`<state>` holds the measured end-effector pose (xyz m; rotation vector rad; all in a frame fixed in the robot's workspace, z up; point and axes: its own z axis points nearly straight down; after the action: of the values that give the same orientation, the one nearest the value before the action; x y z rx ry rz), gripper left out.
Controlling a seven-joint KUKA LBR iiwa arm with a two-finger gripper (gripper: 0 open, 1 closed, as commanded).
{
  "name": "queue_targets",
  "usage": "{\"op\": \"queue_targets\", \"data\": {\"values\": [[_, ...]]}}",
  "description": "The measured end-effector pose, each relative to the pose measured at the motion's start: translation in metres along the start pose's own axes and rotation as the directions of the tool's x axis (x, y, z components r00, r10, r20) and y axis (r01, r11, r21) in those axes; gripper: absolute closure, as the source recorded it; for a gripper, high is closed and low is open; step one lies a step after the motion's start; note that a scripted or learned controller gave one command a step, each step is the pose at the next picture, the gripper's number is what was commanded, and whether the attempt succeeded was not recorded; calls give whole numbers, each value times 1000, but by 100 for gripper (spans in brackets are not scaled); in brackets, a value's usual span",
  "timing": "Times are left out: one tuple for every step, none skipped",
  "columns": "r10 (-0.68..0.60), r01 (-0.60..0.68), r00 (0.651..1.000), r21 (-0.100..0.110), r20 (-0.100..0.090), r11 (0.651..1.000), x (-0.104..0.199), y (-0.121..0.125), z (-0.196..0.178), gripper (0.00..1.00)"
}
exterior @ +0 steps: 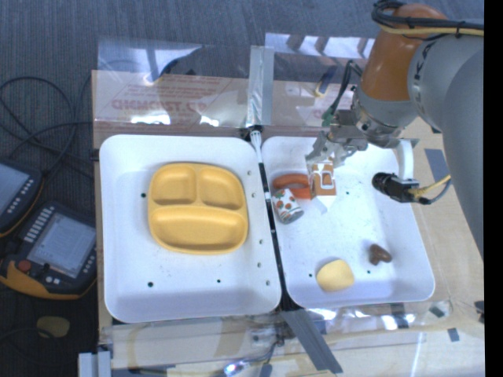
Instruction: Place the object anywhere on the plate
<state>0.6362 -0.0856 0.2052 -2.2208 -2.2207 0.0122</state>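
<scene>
Bins sit side by side on the bench, and the divided yellow plate (196, 208) serves as the landmark here. It lies flat in the left bin (126, 289), nothing resting in its three compartments. To the plate's right, past the shared rims, the right bin (409, 234) holds everything else: a small can with a red-and-white label (288, 205) lies on its side closest to the plate, with an orange-red sausage-shaped piece (291, 181) just behind it, touching or nearly so. Farther right of the plate, toward the near edge, rest a pale yellow rounded lump (335, 275) and, beyond that, a small dark brown piece (380, 254).

The gripper (322, 181) hangs over the far part of the right bin, its orange-and-white fingers (324, 183) pointing down just beside the sausage piece's right end. The piece lies on the bin floor next to the fingertips, not between them; its long axis runs roughly left to right, one end toward the plate. Whether the fingertips are apart or together cannot be made out.
</scene>
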Motion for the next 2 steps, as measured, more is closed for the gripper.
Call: {"op": "queue_targets", "data": {"values": [[0,0,1000,0,0,1000,83,5,5,100],[1,-1,1000,-25,-4,1000,120,-3,3,100]]}}
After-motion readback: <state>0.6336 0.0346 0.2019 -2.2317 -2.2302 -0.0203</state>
